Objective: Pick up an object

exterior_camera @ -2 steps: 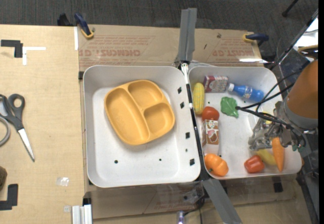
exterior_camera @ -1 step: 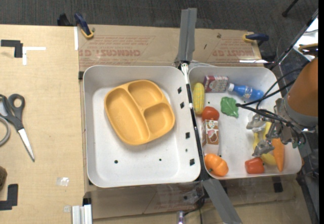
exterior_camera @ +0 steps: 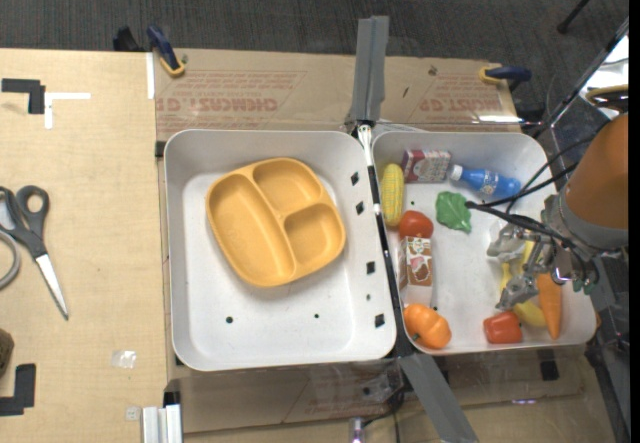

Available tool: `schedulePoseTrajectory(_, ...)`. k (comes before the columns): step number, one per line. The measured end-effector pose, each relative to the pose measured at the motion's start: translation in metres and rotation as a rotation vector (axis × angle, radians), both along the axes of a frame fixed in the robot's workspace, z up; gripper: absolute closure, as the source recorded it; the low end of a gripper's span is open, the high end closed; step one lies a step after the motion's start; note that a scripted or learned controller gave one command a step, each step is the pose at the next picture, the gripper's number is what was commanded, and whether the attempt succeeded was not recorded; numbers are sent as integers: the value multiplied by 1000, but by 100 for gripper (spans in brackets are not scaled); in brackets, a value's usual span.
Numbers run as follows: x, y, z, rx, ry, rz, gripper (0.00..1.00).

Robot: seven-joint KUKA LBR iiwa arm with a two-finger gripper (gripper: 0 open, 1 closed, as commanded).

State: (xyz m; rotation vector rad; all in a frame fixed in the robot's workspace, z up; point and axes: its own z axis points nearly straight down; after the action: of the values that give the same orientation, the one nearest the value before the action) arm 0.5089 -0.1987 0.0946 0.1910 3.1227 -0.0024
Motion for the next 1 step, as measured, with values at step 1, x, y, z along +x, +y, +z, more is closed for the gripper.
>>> schedulePoseTrajectory(1,1,1,9,0,-1,3,100)
